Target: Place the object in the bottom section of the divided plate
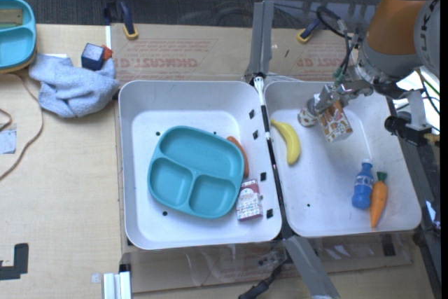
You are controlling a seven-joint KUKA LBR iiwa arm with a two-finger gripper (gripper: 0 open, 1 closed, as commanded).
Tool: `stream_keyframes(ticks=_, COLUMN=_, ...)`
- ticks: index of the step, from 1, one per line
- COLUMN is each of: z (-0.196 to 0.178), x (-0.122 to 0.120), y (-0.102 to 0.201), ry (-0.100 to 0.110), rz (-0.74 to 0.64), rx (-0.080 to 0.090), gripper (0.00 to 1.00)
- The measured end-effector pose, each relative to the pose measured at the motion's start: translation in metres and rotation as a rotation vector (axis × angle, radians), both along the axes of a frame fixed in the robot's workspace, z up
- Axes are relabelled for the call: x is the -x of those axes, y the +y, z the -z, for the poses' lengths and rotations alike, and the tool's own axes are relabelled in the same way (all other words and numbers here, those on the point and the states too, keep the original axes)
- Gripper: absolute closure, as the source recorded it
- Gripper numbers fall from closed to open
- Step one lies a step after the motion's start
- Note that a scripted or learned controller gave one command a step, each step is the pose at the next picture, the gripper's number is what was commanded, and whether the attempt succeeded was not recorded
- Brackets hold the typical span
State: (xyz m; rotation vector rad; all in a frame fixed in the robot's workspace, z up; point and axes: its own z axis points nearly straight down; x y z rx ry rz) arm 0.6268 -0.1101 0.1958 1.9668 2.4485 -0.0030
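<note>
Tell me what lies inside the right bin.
Right bin holds a banana, blue bottle, carrot and small carton beneath the end effector, which covers part of it.

Grey cloth (73, 86) (crumpled), blue cube (92, 55)

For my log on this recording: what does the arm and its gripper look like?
The arm enters from the right: a rounded orange band above a grey wrist section, with a yellow-and-black hose looped over its top. Thin black cables run along the wrist towards the gripper, a small metallic silver-grey unit. No readable markings show on either.
</note>
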Motion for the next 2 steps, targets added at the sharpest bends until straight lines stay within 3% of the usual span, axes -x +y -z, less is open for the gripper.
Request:
stream_keyframes(ticks=1, z=-0.03, x=0.009, y=0.062, ry=0.0, rz=0.036, rx=-0.001, gripper=1.0)
stream_keyframes(ticks=2, z=0.005, x=0.044, y=0.152, ry=0.003, rz=-0.053, rx=-0.001, gripper=1.0)
